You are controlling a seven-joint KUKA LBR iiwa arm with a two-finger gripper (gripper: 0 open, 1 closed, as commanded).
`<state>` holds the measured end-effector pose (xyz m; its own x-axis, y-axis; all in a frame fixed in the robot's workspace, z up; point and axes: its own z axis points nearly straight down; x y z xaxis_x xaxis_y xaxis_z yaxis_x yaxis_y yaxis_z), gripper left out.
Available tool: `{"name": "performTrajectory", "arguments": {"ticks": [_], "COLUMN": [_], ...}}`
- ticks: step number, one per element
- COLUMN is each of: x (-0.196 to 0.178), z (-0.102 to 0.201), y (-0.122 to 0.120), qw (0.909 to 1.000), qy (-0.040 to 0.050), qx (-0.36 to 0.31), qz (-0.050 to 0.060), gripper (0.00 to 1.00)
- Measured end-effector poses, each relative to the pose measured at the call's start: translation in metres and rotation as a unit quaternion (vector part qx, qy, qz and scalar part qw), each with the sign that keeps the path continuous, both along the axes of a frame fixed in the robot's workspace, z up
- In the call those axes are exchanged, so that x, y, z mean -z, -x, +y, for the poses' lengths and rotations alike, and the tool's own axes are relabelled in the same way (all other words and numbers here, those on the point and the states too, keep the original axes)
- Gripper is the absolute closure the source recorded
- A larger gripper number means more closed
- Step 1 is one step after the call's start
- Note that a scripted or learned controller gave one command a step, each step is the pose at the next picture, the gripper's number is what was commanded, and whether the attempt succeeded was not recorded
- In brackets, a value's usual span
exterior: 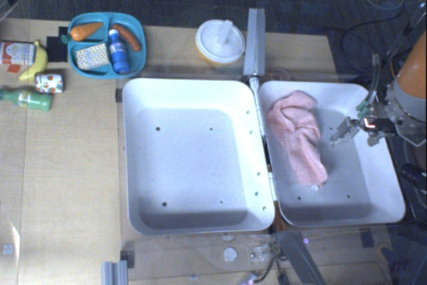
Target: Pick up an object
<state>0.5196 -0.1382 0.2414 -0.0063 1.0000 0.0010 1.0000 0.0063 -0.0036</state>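
Pick not yet made: pincer low in right bin, finger state indiscernible, just beside pink cloth, nothing visibly held.

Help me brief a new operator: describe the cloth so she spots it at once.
Find the two white bins side by side and take the right bin, the one the arm reaches into. The pink cloth lies crumpled along its left half. It is the sole soft, pink thing among hard white surfaces.
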Motion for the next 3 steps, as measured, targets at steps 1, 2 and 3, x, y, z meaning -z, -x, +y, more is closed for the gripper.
{"name": "performTrajectory", "arguments": {"ticks": [1,2,3], "x": [0.151,0.153,0.155], "z": [0.04,0.047,0.035], "y": [-0.014,-0.066,-0.15], "qw": [0.9968,0.9935,0.9948], "qy": [0.0011,0.0024,-0.0007], "qx": [-0.08,-0.113,-0.102], "qz": [-0.006,-0.009,0.001], "gripper": [0.0,0.0,0.0]}}
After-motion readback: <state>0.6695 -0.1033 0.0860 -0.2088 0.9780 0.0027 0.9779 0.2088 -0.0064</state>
